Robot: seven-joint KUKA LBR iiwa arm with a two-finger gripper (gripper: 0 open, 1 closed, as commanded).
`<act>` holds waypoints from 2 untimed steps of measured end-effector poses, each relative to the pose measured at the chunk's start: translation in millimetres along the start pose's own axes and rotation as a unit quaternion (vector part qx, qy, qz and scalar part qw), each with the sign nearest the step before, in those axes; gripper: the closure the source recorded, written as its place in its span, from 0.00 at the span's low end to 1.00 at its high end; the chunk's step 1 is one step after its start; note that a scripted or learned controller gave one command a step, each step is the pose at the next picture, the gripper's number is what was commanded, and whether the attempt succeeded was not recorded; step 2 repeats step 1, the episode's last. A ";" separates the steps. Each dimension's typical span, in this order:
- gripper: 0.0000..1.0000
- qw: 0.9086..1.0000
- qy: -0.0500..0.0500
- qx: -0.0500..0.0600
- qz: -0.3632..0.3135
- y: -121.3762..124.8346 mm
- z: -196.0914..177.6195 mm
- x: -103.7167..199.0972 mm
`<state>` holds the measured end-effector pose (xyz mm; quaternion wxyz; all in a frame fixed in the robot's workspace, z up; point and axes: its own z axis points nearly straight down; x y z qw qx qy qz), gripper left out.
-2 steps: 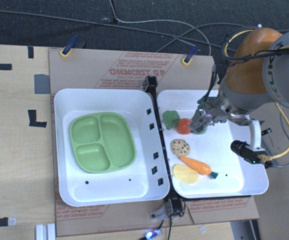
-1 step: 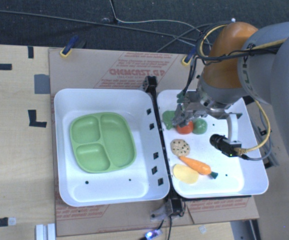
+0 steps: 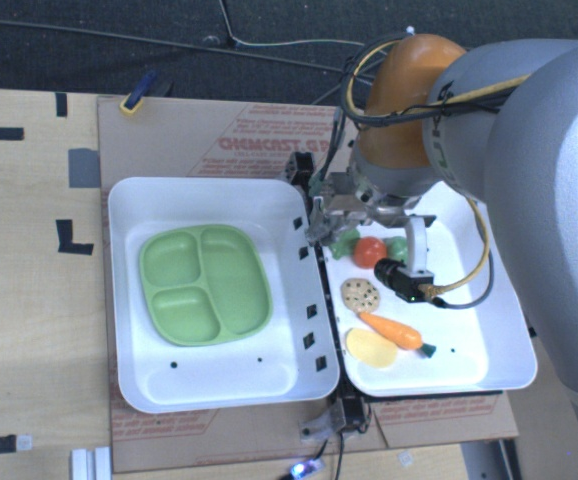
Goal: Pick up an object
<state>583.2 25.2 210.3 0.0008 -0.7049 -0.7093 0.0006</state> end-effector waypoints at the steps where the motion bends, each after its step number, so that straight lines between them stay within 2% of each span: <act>1: 1.00 1.000 0.000 -0.001 0.000 27.4 -10.8 49.9; 2: 1.00 1.000 0.000 -0.001 0.000 27.4 -10.8 49.9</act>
